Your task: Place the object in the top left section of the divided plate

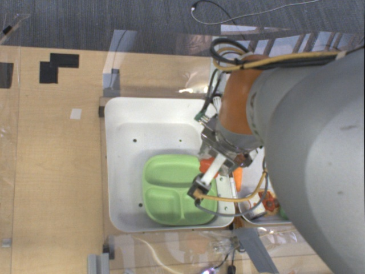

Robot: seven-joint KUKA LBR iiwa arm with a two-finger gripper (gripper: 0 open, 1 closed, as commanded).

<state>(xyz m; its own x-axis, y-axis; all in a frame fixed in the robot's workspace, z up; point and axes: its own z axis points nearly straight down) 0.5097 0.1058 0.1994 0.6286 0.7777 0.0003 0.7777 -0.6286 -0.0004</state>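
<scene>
A green divided plate lies in the near part of the left white bin. Its ridges split it into an upper section and a lower section, and the arm covers its right side. My gripper hangs over the plate's right edge, under the orange-banded wrist. A small orange object shows right at the gripper, above the plate's upper right corner. Whether it is held or lying there I cannot tell.
The grey arm covers most of the right bin. At that bin's left side an orange piece shows, with a red-orange item and a bit of green nearer the front. The left bin's far half is bare white floor.
</scene>
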